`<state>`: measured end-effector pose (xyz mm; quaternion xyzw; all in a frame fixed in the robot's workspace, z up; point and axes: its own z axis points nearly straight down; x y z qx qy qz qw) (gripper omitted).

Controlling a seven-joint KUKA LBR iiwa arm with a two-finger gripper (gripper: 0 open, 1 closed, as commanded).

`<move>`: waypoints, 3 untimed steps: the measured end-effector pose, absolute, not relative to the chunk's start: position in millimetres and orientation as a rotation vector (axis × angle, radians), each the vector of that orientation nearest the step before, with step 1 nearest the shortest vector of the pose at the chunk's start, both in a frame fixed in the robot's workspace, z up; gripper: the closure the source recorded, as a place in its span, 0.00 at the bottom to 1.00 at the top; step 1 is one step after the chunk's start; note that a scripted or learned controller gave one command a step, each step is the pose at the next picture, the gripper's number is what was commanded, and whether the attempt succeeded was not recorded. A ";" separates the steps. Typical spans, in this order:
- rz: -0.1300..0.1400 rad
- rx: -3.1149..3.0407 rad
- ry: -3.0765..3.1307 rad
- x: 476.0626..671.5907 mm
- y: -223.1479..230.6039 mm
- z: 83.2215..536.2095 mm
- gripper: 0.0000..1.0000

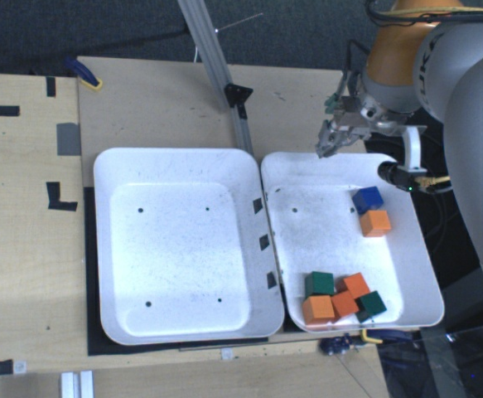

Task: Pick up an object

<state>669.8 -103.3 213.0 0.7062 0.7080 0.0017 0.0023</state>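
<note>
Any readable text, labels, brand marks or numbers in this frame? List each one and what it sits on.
None can be read.
Blocks: plain coloured faces, no print.
White bins: only small dark dots, no lettering.
Bench: black tape pieces and a grey patch, no words.
Arm: a curved dark mark near the orange band, too cut off and blurred to read.
Pincer: no label legible.

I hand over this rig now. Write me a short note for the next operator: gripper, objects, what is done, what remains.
Gripper: above the far rim of the right bin, nothing seen between its fingers.
Objects, all in the right bin: blue cube touching an orange cube by the right wall; a cluster of five green and orange cubes at the near end.
Done: nothing picked yet.
Left: descend, grasp one cube, lift.
</note>
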 end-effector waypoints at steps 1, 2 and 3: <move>0.004 2.217 2.222 670.9 -102.8 252.9 1.00; -0.003 2.218 2.229 649.9 -50.8 241.0 1.00; -0.004 2.218 2.231 623.1 1.5 229.7 1.00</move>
